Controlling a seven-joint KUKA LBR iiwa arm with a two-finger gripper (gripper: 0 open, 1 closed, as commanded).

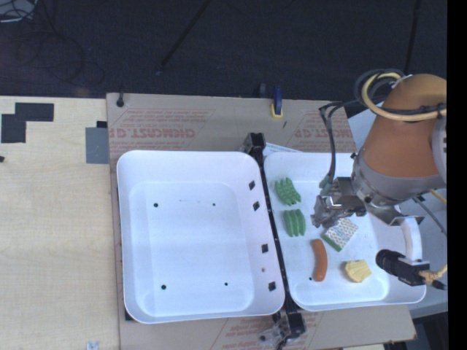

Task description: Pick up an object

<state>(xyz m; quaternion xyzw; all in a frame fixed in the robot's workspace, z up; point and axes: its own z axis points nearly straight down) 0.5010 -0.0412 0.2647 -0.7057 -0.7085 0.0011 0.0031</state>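
White plastic bins, two of them side by side on the bench: the left bin (146, 188) and the right bin (306, 297), which has all the stuff in it. Counting it up: two green bumpy pieces, one (287, 190) toward the far-left part of that bin and the other (294, 222) just nearer than it, one orange-red sausage-looking thing (319, 259) near the front, one yellow chunk (357, 270) to its right, and one checkered green-and-white block (341, 232) between the sausage and the arm. The arm comes in from the right with its big orange band (405, 133) hanging over the right bin, wrist pointed down and left. The gripper (330, 208) sits low, right at the far-left edge of the checkered block, looks like touching or just above it. Honestly can't tell how wide it's set, too much dark clutter there.
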